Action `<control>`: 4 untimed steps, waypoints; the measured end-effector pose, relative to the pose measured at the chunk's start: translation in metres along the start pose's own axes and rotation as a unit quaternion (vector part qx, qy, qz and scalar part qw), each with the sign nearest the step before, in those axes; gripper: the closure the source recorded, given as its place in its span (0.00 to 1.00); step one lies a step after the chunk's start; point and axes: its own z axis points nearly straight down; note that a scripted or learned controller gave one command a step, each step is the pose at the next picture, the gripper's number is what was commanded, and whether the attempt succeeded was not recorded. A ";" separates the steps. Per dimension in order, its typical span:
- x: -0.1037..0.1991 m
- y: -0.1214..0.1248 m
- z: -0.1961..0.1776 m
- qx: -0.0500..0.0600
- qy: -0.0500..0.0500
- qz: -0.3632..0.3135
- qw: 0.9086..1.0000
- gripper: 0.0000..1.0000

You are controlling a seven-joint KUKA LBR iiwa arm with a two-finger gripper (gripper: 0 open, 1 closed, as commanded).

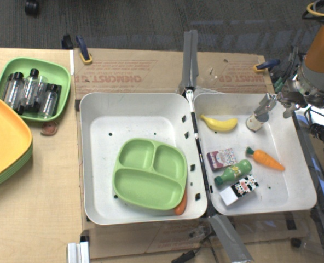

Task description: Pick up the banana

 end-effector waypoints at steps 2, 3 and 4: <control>0.090 0.041 0.094 -0.010 -0.001 -0.073 0.997 0.00; 0.079 0.022 0.093 -0.012 -0.002 -0.171 0.985 0.00; 0.117 -0.012 0.005 -0.001 0.000 -0.111 0.994 0.00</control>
